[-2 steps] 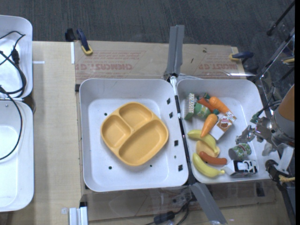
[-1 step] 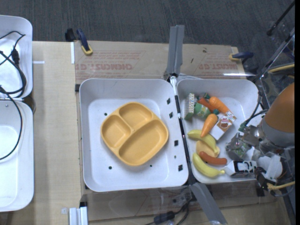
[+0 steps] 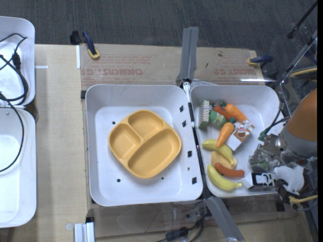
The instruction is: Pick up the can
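Yellow plate (image 3: 145, 143), white bins (image 3: 96, 135), orange carrots (image 3: 225, 133), yellow bananas (image 3: 222, 179).

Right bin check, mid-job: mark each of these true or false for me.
1. The yellow divided plate lies in the left bin. True.
2. The toy carrots lie in the left bin. False: they lie in the right bin.
3. A banana lies near the right bin's front edge. True.
4. The gripper hangs over the plate. False: it is at the right bin's right side.
5. The plate holds a sausage. False: the sausage lies by the banana.
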You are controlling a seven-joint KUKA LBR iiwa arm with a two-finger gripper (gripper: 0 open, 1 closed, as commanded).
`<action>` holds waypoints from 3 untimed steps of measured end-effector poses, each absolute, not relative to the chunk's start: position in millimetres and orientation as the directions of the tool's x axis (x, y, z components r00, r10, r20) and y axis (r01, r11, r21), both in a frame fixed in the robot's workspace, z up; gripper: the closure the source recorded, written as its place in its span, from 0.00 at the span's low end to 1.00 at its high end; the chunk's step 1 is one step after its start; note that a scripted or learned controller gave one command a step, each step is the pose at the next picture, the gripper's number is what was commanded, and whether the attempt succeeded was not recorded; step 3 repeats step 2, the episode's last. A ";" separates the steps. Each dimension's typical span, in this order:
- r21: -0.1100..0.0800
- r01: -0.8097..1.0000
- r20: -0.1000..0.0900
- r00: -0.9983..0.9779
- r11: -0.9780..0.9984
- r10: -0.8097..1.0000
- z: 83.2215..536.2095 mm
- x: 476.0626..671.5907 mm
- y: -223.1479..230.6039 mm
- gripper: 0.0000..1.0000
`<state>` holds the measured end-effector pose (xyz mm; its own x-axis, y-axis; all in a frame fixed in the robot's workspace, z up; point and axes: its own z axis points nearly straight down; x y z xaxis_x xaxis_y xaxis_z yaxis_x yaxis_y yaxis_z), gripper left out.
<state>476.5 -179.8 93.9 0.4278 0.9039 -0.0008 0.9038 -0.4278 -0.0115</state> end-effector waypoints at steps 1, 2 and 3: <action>-0.005 0.886 0.000 0.463 -0.463 0.886 89.0 480.8 -129.9 1.00; -0.004 0.805 -0.006 0.593 -0.593 0.805 245.3 478.8 -68.8 1.00; -0.004 0.805 -0.006 0.593 -0.593 0.805 245.3 478.8 -68.8 1.00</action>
